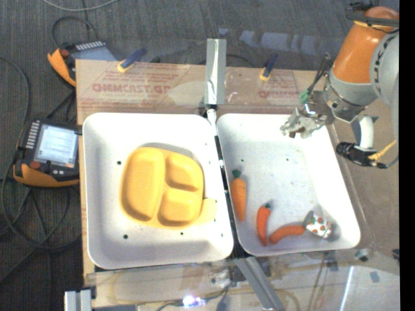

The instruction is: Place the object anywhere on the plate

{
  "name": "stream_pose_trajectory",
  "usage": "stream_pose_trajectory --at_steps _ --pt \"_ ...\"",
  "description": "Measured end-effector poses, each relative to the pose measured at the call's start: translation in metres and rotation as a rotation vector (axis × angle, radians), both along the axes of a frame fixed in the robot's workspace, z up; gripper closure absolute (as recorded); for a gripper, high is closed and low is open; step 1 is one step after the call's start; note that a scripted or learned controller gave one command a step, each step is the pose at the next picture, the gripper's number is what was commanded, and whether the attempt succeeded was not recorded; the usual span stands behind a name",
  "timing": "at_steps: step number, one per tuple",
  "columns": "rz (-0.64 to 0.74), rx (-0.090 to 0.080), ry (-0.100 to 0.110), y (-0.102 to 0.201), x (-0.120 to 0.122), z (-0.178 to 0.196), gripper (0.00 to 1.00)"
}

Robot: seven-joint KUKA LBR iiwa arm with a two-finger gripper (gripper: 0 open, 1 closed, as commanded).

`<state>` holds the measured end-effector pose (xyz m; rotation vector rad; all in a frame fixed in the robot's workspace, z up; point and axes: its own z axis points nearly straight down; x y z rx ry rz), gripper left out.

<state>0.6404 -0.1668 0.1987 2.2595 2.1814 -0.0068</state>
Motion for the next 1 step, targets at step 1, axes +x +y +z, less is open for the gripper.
stream_pose_trajectory --at_steps 1 --pt "0.299 0.006 0.0 0.0737 -0.025 -0.0751 1.0"
